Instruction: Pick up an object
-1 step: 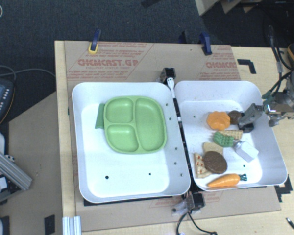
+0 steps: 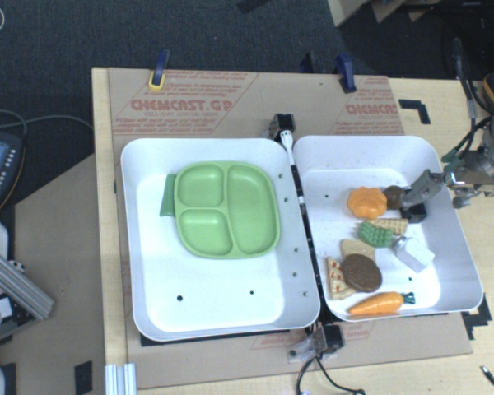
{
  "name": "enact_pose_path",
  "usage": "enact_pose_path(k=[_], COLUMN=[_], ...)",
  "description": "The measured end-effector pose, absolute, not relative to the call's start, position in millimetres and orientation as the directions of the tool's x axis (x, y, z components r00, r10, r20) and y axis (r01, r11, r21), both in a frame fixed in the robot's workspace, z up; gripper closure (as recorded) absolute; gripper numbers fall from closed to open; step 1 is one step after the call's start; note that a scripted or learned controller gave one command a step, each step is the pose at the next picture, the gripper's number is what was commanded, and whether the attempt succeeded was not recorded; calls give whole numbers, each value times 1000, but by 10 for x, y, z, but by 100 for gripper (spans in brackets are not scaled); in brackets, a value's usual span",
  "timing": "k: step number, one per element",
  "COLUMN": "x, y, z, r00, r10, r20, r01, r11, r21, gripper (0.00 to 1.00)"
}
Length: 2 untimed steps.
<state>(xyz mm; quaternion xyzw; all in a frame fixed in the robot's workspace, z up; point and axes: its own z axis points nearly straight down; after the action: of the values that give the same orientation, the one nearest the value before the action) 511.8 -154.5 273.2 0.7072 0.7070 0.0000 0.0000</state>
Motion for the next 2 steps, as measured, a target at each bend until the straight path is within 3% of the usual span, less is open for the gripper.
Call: enact_pose_path(k=[2], x=[5055], y=[-1511], z=[1658], r00=[0], r10=[1000], r20=[3], r01=[1000], r11=[0], r21=[-7], gripper=[0])
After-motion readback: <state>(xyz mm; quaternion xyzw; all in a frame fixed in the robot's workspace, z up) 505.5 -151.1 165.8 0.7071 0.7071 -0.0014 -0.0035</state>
